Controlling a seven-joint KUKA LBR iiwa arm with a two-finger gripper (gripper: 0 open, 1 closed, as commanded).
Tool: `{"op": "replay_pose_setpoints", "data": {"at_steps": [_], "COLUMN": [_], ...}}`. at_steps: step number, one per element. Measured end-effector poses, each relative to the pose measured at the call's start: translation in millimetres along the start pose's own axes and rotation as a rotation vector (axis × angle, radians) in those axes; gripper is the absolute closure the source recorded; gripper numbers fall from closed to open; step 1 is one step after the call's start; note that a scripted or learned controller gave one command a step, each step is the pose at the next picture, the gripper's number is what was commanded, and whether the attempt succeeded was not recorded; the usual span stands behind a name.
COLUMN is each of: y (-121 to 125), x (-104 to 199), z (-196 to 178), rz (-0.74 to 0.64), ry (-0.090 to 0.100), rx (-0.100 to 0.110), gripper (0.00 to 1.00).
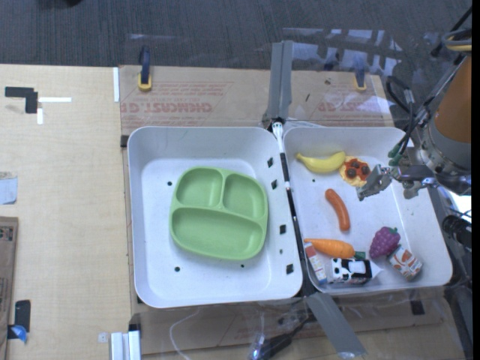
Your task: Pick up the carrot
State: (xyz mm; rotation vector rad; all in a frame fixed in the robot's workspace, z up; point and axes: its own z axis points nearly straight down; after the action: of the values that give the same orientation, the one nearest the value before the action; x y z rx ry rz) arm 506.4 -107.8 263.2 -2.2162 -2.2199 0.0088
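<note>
While you are reading these lines from the bench's near edge outward, keep the carrot-to-gripper direction in mind.

Near rim clutter: you are seeing a black-and-white carton (351,270) lying against the near wall of the right bin (437,240), with a small orange-and-white packet (406,262) sitting further right.

Carrot position: the carrot (331,247) is lying in the near part of the right bin, close to the divider side, just beyond the carton and all but touching it.

Carrot axis: it is running roughly left to right across the view, its right end dipping slightly toward you.

Neighbours: a bunch of purple grapes (385,241) is sitting just to the carrot's right; a red sausage (338,208) is lying beyond it, angled away.

Gripper: the gripper (375,182) is hovering over the far right part of the same bin, nothing showing between its fingers; how wide they are standing, you cannot tell.

Key relation: the carrot is lying nearer to you and to the left of the gripper, with the sausage partly between them, so your judgement should be a move toward the near-left corner, fingers closing across the carrot's short width.

Far items: a banana (322,161) and a pizza slice (355,171) are resting by the far wall.

Left bin: a green divided plate (220,213) is sitting in the left bin (146,223), well apart from the work.
</note>
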Motion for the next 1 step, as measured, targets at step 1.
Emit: {"op": "replay_pose_setpoints", "data": {"at_steps": [1], "y": [-28.5], "x": [6.3], "z": [124.9], "rz": [0.122], "ry": [0.002], "rx": [0.001], "gripper": [0.0]}}
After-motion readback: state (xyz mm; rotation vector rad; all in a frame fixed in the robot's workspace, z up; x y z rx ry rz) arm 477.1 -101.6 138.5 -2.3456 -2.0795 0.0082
